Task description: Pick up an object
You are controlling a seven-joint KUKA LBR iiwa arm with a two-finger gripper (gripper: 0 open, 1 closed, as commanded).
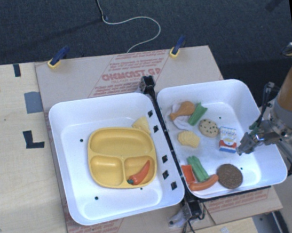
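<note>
Gripper (245, 146): low over the right side of the right bin, at the end of the grey arm coming in from the right; dark fingertips sit just right of the small carton, and I cannot tell from here whether they are apart or closed. Nothing visibly sits between them.
Left bin (70, 151): white and shallow, holding the yellow tray.
Yellow tray (113, 153): a divided plate with three compartments, lying flat in the middle of the left bin.
Red pepper (139, 174): toy chilli with a green stem, in the tray's lower right compartment.
Pale yellow piece (141, 123): just beyond the tray's upper right corner, near the wall between the bins.
Right bin (239, 92): touching the left bin along the black-clipped divider, full of toy food.
Drumstick (182, 110): tan, upper left of the right bin.
Green piece (197, 113): leaning just right of the drumstick.
Yellow lump (188, 139): below the drumstick, near the bin's left wall.
Cookie (208, 127): speckled round, mid-bin.
Small carton (227, 139): white with red and blue, just beside the fingertips.
Green beans (198, 168): lower left, beside an orange carrot (187, 173).
Sausage (204, 183): along the near wall.
Brown patty (230, 176): round, touching the sausage's right end, below the gripper.
</note>
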